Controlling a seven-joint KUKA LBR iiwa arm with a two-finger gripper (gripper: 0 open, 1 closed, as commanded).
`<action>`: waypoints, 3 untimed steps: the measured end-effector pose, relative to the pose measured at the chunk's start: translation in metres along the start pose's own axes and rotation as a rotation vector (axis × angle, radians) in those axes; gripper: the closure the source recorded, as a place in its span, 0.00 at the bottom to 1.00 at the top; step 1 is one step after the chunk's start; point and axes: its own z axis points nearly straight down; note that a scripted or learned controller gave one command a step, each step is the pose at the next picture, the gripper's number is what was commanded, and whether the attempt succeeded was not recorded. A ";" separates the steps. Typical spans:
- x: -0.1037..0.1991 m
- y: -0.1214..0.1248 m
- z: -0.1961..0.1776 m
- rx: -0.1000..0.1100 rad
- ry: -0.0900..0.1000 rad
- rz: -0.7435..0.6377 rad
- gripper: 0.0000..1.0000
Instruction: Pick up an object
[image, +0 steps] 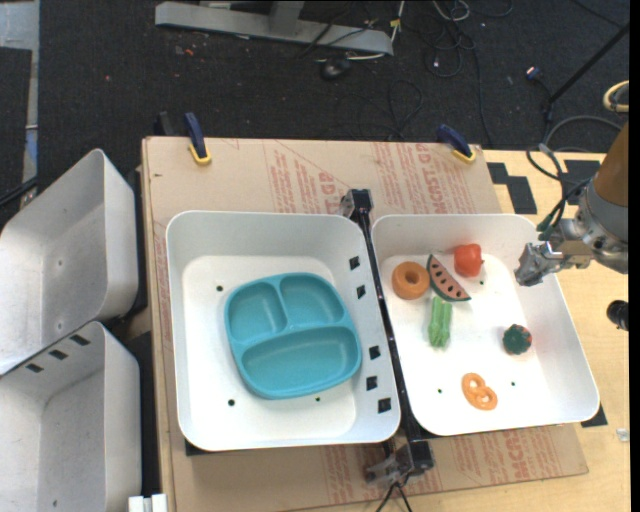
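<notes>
Bench: cardboard-topped surface (300, 180) bearing two shallow white bins side by side.
Left bin (190, 300): holds one blue divided plate (292, 335), lying flat near the middle.
Right bin (570, 370): holds six small toy foods — the candidates for picking.
Arm (612, 195): enters from the right edge, grey, wrist above the right bin's upper right rim.
Gripper (530, 268): at that bin's right wall, nothing seen between its fingers; whether they are spread or pressed together I cannot tell.
Objects, upper group: orange ring (410, 280), watermelon slice (448, 278) and red piece (467, 259) close together, green pod (440, 322) just below.
Objects, lower group: dark green piece (516, 339) and orange pretzel shape (480, 391), each apart from the rest.
Step in hand: approach — no object chosen or lifted yet, by my reading.
Next move: probably descend over an isolated piece; the dark green one lies nearest the gripper.
</notes>
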 end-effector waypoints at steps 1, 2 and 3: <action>0.000 0.000 0.012 0.008 0.002 0.000 1.00; 0.060 0.014 0.015 0.007 0.005 -0.004 1.00; 0.111 0.026 0.020 0.007 0.004 -0.005 1.00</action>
